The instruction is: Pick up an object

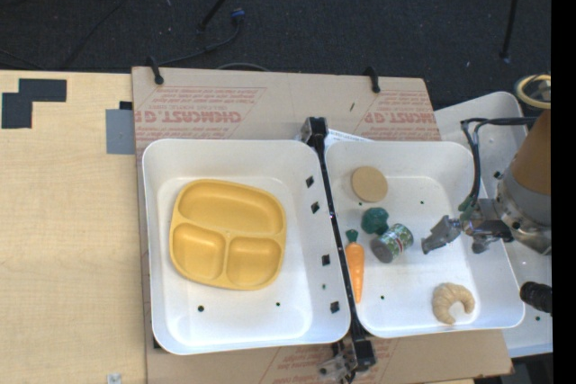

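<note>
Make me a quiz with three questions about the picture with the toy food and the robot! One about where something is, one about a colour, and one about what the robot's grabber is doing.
1. Where does the croissant lie?
A. on the yellow tray
B. in the right bin, near corner
C. on the cardboard

2. What colour is the divided tray?
A. yellow
B. blue
C. red

3. What is the gripper doing?
A. holding the carrot
B. holding the round cookie
C. holding nothing, beside the small can

Answers:
1. B: it rests in the right bin, near the corner.
2. A: the tray in the left bin is yellow.
3. C: it sits right of the can, nothing between its fingers; the carrot and cookie lie apart.
</note>
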You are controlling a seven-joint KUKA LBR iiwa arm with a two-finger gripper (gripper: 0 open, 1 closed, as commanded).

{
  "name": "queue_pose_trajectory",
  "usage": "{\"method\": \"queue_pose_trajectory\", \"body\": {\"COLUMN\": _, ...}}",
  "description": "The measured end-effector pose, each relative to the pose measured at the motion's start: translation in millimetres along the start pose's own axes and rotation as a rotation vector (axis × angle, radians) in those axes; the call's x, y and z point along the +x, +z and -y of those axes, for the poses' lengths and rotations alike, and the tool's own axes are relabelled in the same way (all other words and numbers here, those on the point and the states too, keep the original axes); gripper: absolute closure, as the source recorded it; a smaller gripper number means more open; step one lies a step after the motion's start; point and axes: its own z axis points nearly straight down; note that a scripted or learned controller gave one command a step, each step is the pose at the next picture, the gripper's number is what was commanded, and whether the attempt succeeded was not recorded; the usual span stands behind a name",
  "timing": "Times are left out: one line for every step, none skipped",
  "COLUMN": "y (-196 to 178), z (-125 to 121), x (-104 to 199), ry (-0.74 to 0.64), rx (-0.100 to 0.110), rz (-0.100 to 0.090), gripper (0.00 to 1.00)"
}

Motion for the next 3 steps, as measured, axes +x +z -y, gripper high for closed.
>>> {"method": "queue_pose_trajectory", "body": {"y": -4.3, "z": -2.1, "x": 0.1, "ry": -0.002, "rx": -0.009, "rz": 0.002, "gripper": 0.00}}
{"method": "queue_pose_trajectory", "body": {"y": 55.3, "z": -1.8, "x": 10.9, "ry": -0.003, "rx": -0.004, "rz": -0.001, "gripper": 0.00}}
{"method": "queue_pose_trajectory", "body": {"y": 118.9, "z": 0.5, "x": 9.4, "ry": -0.002, "rx": -0.011, "rz": 0.002, "gripper": 0.00}}
